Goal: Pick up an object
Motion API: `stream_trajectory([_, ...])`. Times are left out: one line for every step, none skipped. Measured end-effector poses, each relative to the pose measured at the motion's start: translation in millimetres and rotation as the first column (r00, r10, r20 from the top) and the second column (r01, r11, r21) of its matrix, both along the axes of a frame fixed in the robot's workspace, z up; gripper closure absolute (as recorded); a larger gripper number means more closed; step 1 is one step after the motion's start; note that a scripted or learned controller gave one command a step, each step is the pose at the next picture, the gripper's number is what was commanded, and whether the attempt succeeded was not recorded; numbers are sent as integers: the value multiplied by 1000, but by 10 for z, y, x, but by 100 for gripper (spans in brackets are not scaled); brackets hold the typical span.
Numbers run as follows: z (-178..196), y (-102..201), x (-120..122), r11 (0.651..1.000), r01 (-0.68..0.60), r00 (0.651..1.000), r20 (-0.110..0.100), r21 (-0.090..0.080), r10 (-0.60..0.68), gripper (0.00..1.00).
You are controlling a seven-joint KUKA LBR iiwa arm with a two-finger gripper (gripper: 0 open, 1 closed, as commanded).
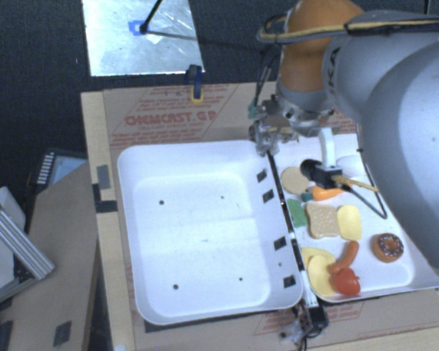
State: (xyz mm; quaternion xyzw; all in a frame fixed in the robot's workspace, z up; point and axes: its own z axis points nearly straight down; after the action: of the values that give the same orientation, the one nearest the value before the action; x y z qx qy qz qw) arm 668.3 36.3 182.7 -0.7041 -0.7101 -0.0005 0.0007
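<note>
The tool (265, 137) hangs over the far rim where the two bins meet. I cannot tell whether it is released or clenched, and nothing shows in its grasp. Toy food, including a bread slice (323, 219), carrot (327, 194) and donut (387, 246), lies in the right bin (377, 276). This looks like the approach step: next the tool needs to centre over one piece and descend.

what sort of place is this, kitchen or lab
Most likely a robotics lab bench, not a kitchen: a grey KUKA arm reaches over two shallow white bins, and the right bin holds play food, a toy doughnut and a bread slice.
</note>
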Motion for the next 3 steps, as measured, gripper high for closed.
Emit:
stream_trajectory([20, -843, -297, 1000, 14, 1000, 0, -4, -14, 100])
stream_trajectory([1625, -119, 35, 1000, -4, 1000, 23, 1, 4, 100])
stream_trajectory([2283, 450, 7, 1000, -3, 1000, 11, 2, 3, 100])
